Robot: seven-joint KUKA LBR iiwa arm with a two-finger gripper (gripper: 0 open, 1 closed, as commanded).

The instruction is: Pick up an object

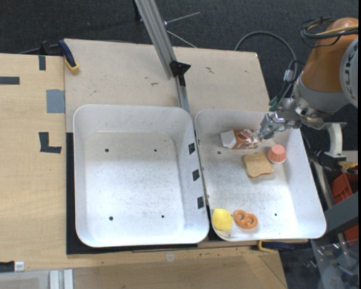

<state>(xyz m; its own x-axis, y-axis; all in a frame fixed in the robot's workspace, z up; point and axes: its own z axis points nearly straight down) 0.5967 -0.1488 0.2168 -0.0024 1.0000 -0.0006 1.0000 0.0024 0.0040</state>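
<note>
In the right bin [301,212] lie a red-and-white packet [242,139], a tan bread slice [257,165], a small pink cup-like piece [277,154], a yellow lemon [222,220] and an orange pretzel [246,220]. My gripper [268,129] reaches in from the right and hangs low at the packet's right end, just above the pink piece. Nothing is seen lifted between its fingers.
The left bin [84,161] stands beside the right one, with a divider edge [195,161] between them. A grey metal pole [159,32] slants across the back of the bench. A black cable [259,41] loops behind the right bin.
</note>
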